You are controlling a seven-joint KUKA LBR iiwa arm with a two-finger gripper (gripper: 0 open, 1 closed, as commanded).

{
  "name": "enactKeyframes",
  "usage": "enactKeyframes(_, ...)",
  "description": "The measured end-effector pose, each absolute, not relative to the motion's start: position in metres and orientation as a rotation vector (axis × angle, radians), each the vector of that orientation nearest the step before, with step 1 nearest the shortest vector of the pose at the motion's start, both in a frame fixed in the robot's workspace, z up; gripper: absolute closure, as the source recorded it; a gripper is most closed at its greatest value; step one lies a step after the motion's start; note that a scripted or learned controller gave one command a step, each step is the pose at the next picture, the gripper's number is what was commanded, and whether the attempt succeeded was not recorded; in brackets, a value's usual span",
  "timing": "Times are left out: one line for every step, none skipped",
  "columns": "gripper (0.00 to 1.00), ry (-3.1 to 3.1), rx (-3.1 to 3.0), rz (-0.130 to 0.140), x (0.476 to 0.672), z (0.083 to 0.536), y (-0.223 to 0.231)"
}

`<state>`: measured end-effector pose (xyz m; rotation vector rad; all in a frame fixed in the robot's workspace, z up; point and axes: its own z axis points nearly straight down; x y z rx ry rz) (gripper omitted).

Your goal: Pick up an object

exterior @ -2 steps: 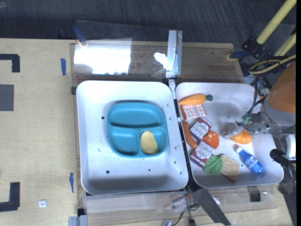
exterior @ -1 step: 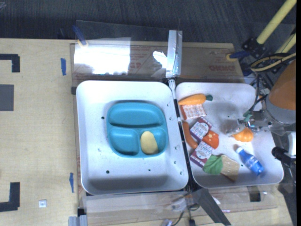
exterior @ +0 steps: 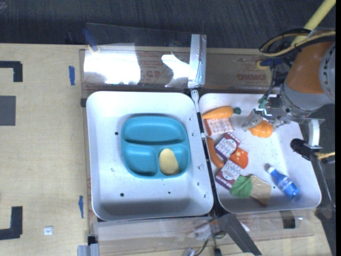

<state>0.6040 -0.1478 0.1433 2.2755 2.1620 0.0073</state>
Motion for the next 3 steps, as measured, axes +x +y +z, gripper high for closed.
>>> enactKeyframes(1.00,2.316,2.119,0.007,0.668,0.187,-0.071)
enactKeyframes(1.00,2.330,2.111,0.001,0.645,0.185,-0.019)
enactKeyframes(1.00,2.551,1.833,0.001,0.605,0.221,-0.005)
